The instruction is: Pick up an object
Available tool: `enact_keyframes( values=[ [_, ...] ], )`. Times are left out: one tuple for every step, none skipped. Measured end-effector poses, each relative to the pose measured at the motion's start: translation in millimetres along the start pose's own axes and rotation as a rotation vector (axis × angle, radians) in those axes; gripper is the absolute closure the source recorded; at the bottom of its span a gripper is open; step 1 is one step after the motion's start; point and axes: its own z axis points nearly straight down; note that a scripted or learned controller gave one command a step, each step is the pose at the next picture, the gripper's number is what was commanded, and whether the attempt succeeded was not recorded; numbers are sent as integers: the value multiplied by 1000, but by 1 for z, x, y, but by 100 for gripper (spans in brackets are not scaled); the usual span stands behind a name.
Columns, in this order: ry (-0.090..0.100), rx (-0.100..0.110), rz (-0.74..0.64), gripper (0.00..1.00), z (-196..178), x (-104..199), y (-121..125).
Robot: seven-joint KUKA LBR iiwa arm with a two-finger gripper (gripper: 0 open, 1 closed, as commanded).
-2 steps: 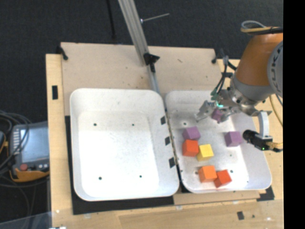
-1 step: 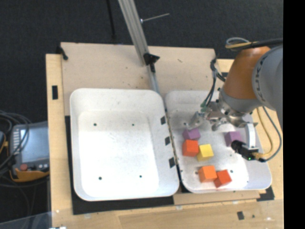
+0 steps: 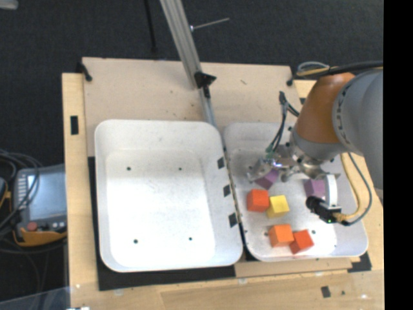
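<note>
Reaching in from the right, the arm [image 3: 335, 118] puts its gripper [image 3: 279, 166] low over the right bin [image 3: 242, 141]; its state cannot be told from this view. A purple block [image 3: 270, 177] lies just under it, partly hidden. Just below sit an orange cube [image 3: 258, 200] and a yellow cube [image 3: 279, 205], touching. Another purple block [image 3: 315, 187] lies right of the gripper. Near the front wall, an orange block [image 3: 280, 235] touches a red block [image 3: 302, 241]. All look matte with sharp edges. The left bin [image 3: 161, 192] is smooth white plastic.
</note>
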Motion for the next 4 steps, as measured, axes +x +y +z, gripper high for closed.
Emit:
enact_keyframes(
  values=[
    [0,-3,8,100,-10,-2,1],
    [-3,-6,5,100,-70,-10,-3],
    [-3,-8,-2,100,-125,-12,-1],
    [-2,-7,-4,100,-172,-13,1]
  ],
)
